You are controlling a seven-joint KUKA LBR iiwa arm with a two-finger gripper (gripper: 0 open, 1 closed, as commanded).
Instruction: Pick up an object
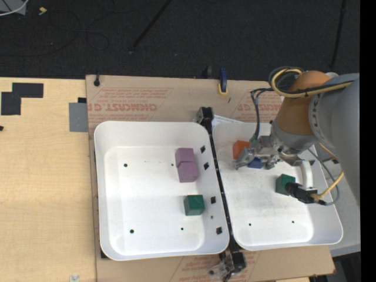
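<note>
- End effector point(256, 159) is down in the right bin point(270, 223), in that bin's upper left part, right of centre frame; whether it is wide or narrow I cannot tell from this slant.
- Grey arm point(332, 119) comes in from the right edge of the frame, its orange band point(294, 113) sitting just above the end effector.
- Orange block point(240, 148) lies on the bin floor just left of the end effector, touching it or nearly so.
- Blue piece point(256, 164) shows right at the end effector's lower edge; it may be in the grasp, but the view is too cluttered there to say.
- Green piece point(285, 184) lies lower right of the end effector, near the right bin's middle, clear of the blue and orange things.
- Over in the left bin point(147, 219), a purple block point(187, 164) rests right of the bin's centre, close to the divider between the bins.
- Green cube point(194, 205) sits just below the purple block in the same bin, apart from it, also toward the divider.
- Both bins sit side by side on a brown cardboard sheet point(147, 101), which lies on the pale wooden bench point(41, 192) at the left of the frame.
</note>
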